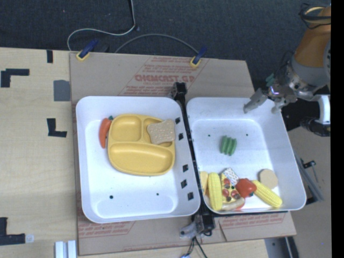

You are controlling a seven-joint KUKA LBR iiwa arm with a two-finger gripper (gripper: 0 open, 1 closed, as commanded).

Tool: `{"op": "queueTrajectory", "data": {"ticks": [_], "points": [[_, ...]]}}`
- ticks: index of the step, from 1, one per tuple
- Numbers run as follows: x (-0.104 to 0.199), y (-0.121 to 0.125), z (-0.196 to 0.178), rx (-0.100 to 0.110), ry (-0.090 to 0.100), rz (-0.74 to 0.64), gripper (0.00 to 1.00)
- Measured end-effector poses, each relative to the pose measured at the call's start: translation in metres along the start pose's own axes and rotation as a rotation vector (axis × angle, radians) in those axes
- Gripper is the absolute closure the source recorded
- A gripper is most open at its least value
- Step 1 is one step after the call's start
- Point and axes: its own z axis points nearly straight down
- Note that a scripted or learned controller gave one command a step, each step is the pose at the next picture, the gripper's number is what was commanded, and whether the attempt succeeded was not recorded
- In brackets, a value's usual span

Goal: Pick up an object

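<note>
My gripper hangs over the far right rim of the right bin, open, with nothing between its fingers. Well in front of it, a small green ridged item lies alone in the middle of that bin. Along the near edge lie a corn cob, a pizza slice, a red tomato-like piece, a second yellow cob and a tan round piece. The left bin holds a yellow divided plate with a bread slice on it and an orange carrot beside it.
The two bins meet at a black clipped divider. They rest on a cardboard sheet on the wooden bench. A cable runs across the dark floor behind. The arm's orange band is at the upper right.
</note>
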Motion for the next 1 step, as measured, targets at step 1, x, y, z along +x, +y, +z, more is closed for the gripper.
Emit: {"op": "queueTrajectory", "data": {"ticks": [1], "points": [[0.0463,-0.0457,0.0733,0.010,0.004,-0.001,0.00]]}}
